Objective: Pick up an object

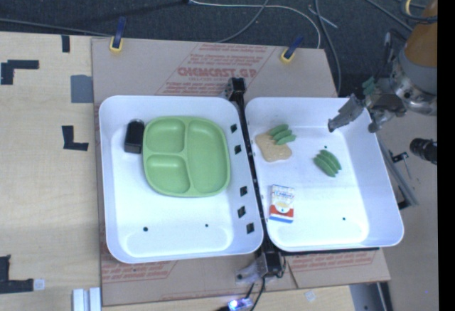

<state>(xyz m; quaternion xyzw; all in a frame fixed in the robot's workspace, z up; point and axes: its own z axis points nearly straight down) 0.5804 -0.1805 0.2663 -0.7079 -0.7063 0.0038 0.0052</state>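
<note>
- The likeliest target, a small green pea-pod toy (328, 162), is seen lying loose on the floor of the right-hand white bin (355, 228), right of centre; its long axis is judged to run from far-left to near-right.
- The two-finger gripper (340, 119) is seen over the bin's far right part. The pod lies just nearward and slightly left of it, apart from the fingers.
- The jaws are seen parted, nothing between them.
- A tan biscuit-shaped toy (274, 149) lies further left.
</note>
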